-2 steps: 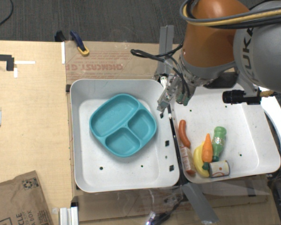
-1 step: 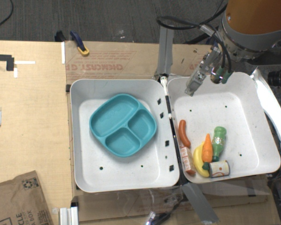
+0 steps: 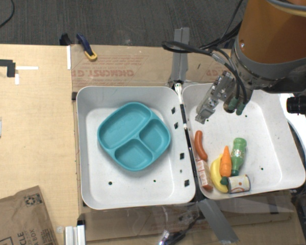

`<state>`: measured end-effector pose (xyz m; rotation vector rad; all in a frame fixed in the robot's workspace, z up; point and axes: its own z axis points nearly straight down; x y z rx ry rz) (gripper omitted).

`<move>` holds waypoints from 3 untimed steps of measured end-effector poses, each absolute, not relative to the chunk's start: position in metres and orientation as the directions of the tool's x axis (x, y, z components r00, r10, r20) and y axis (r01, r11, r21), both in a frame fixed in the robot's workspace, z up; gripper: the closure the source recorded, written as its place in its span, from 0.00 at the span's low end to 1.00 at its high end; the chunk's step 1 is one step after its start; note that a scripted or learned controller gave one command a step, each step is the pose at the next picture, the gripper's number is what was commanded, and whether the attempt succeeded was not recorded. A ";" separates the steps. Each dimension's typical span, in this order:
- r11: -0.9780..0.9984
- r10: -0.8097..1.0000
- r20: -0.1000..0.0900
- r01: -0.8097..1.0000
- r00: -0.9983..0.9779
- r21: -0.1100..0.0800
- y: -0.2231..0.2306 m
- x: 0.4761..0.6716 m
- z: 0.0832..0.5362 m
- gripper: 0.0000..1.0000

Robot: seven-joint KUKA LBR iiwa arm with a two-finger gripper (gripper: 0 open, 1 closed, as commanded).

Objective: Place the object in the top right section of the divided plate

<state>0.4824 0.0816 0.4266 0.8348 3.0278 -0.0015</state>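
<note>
Two white bins sit side by side on the table (image 3: pixel 30 137). The left bin (image 3: pixel 89 188) holds a teal divided plate (image 3: pixel 134 136), tilted a little in the view, with one long section along its upper left and two smaller sections toward the right and bottom. All three sections look bare.

The right bin (image 3: pixel 275 137) holds the toy food, clustered in its lower left part. A red sausage (image 3: pixel 200 145) lies near the bin's left wall. Below it a small bottle with a red label (image 3: pixel 201 171) lies along the same wall. A yellow banana (image 3: pixel 218 178) curves beside it, with an orange carrot (image 3: pixel 225 162) resting against it. A green bottle (image 3: pixel 238 153) lies just right of the carrot, and a small can (image 3: pixel 238 184) lies on its side at the bottom of the group, touching the banana.

The arm (image 3: pixel 275 24) reaches in from the upper right, its orange band large in the view. The tool (image 3: pixel 210 107) hangs over the upper left part of the right bin, above the sausage and apart from it. Nothing is visible between its fingers; whether they are parted or closed, I cannot tell.

A blue and yellow clamp (image 3: pixel 86 47) lies on the table above the left bin.
</note>
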 end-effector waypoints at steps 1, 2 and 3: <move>0.850 0.526 -0.002 0.526 -0.850 0.000 0.084 0.479 0.442 1.00; 0.790 0.612 -0.002 0.612 -0.790 0.000 0.058 0.479 0.442 1.00; 0.798 0.602 -0.002 0.602 -0.798 -0.001 0.070 0.528 0.441 1.00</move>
